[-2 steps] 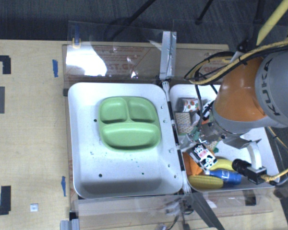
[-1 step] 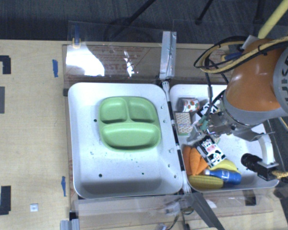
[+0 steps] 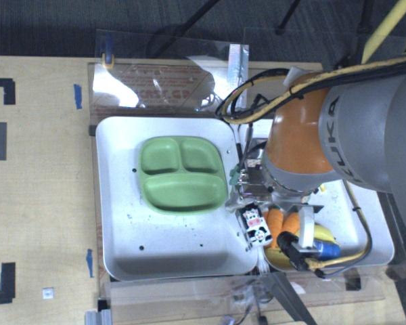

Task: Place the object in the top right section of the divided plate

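Note:
A green divided plate (image 3: 183, 181) lies in the left bin (image 3: 122, 235), with its top right section (image 3: 201, 156) bare. My gripper (image 3: 250, 193) reaches down at the left edge of the right bin, just right of the plate, under the orange-banded wrist. Directly below it in the view lies a small black-and-white patterned object (image 3: 256, 226). Beside that sit orange pieces (image 3: 277, 223), a yellow banana-like item (image 3: 323, 234) and a blue item (image 3: 329, 250). The arm hides most of the right bin.
The wall between the two bins (image 3: 238, 147) runs just left of the gripper. A clear plastic sheet (image 3: 162, 83) stands behind the left bin. The wooden bench (image 3: 34, 181) stretches to the left.

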You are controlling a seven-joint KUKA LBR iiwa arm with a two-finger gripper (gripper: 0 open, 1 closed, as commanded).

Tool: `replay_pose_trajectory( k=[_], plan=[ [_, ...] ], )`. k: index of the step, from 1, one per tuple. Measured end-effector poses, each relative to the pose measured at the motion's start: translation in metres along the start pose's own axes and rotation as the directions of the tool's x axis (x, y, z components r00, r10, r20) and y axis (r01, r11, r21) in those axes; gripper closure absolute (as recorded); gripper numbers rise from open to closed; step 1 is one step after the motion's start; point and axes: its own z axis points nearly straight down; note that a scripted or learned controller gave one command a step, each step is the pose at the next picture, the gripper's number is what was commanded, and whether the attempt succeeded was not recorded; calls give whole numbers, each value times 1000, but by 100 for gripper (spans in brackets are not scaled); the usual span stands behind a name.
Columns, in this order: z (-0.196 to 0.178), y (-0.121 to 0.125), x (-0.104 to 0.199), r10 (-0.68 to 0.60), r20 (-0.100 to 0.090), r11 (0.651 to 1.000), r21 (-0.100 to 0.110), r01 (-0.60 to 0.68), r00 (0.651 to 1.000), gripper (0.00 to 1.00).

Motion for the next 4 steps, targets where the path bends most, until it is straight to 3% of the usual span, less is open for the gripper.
replay_pose_trajectory(
  k=[1,2,3,4],
  plan=[
    [-16,22,-23,-135,2,991,-7,135,991,100],
    [59,-7,101,75,1,997,0,-75,997,100],
    [80,-11,153,50,1,999,-4,-50,999,100],
    [116,-2,153,460,-18,887,-17,-461,888,100]
  ],
)
